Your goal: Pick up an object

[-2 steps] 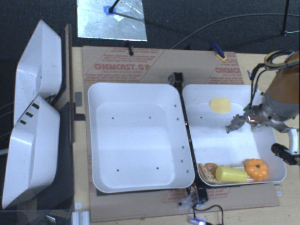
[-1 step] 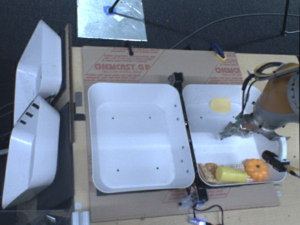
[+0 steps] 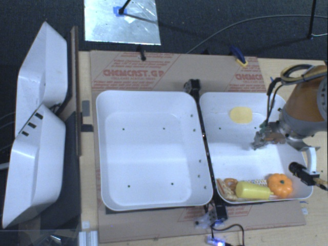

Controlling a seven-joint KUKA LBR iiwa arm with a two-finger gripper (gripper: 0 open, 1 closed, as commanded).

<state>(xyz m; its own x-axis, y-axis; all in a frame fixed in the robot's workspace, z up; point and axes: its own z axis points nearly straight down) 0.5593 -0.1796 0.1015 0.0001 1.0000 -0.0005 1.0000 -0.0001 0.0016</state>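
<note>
The gripper [image 3: 261, 139] hangs low inside the right bin [image 3: 218, 150], near its right wall; it looks small and blurred, so I cannot tell its state. A pale yellow disc [image 3: 241, 115] lies close to the far wall of this bin; along the near wall lie a pretzel-like piece [image 3: 228, 186], a yellow cylinder [image 3: 252, 190] and an orange pumpkin [image 3: 280, 184] at the near right corner; the left bin [image 3: 148, 147] sits just beside it.

brown cardboard sheet [image 3: 154, 68], foil square [image 3: 122, 13] — blue-taped
</note>
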